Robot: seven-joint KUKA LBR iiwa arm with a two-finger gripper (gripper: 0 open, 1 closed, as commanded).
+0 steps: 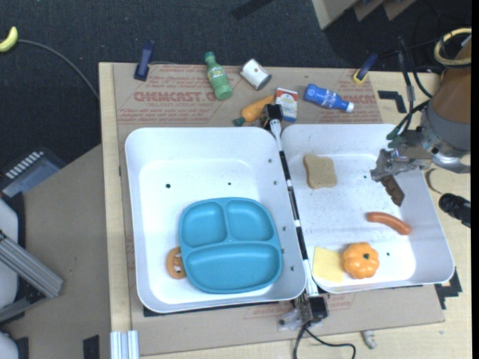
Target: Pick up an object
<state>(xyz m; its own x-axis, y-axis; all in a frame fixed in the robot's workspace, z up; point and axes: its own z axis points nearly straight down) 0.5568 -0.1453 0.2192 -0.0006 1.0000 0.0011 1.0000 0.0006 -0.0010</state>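
Note:
In the right bin (419, 271) lie a slice of bread (320, 171), a reddish sausage (388, 222), an orange pumpkin (361, 260) and a yellow cheese slice (325, 265). My gripper (386, 184) hangs over the bin's upper right part, above and just behind the sausage and to the right of the bread. Its two dark fingers stand apart, open, with nothing between them. The left bin (150, 163) holds a blue divided plate (229, 244) with a small pretzel (175, 263) tucked against its left edge.
Behind the bins on the board lie a green bottle (218, 77), a white can (255, 73), a small carton (285, 103), a carrot (254, 111) and a blue bottle (328, 97). Cables run past the right bin's far right corner.

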